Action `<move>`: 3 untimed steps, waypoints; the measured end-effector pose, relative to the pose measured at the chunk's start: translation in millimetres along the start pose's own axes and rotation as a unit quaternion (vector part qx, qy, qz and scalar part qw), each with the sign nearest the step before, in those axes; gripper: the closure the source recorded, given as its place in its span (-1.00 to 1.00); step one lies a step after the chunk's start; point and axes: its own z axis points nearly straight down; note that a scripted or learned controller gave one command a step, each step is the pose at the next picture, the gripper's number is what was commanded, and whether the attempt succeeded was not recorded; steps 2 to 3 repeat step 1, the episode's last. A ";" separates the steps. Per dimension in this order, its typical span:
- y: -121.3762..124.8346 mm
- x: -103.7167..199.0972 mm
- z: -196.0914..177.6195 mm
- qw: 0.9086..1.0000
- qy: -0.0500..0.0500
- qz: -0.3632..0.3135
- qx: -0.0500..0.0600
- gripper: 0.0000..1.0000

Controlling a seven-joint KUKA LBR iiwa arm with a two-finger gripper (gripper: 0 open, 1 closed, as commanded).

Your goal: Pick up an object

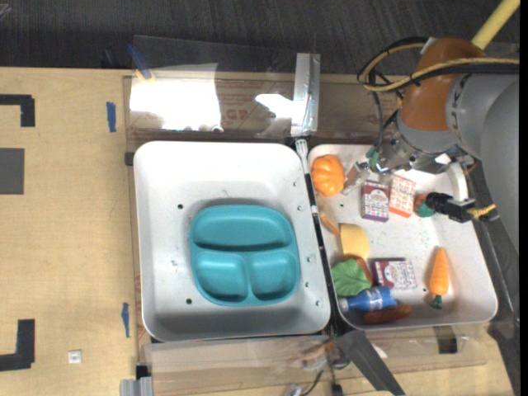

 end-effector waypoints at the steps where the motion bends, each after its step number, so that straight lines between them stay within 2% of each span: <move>1: -56.1 14.4 1.6 1.000 0.002 0.005 -0.001 -1.00; 3: -56.1 14.4 1.6 1.000 0.002 0.005 -0.001 -1.00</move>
